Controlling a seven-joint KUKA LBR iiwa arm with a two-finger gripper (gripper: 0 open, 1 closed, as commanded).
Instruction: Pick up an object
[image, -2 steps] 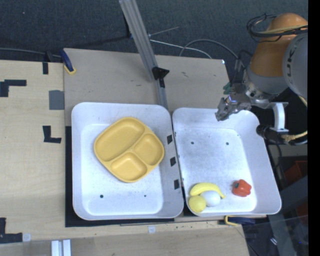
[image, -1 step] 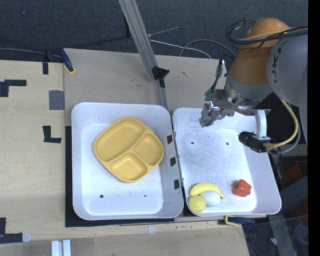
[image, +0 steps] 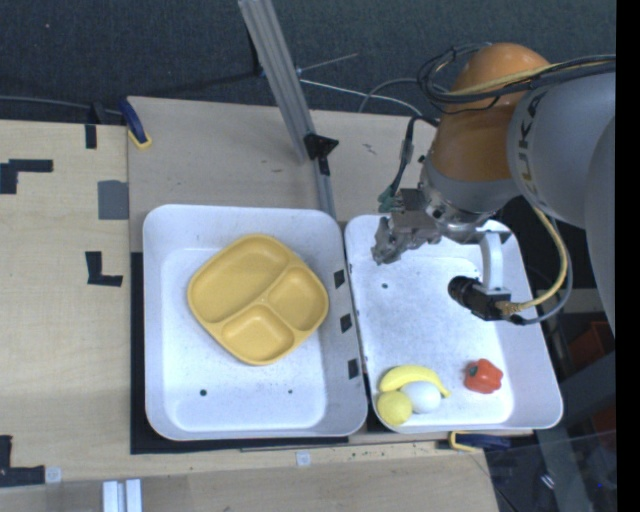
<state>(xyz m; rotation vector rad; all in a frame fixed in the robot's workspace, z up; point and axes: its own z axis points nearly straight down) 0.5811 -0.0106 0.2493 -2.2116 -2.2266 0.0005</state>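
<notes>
My gripper (image: 385, 250) hangs over the far left corner of the right bin (image: 440, 310), with nothing seen between its fingers. At the near edge of that bin lie a yellow banana (image: 412, 377), a yellow lemon (image: 394, 407) and a white egg-like ball (image: 426, 397), all touching. A red pepper (image: 483, 375) sits a little to their right. A yellow divided plate (image: 258, 298) rests in the left bin (image: 170, 330).
A grey metal pole (image: 290, 95) slants across the bench behind the bins. A black cable fitting (image: 475, 297) hangs from the arm over the right bin's right side. The bench top surrounds both bins.
</notes>
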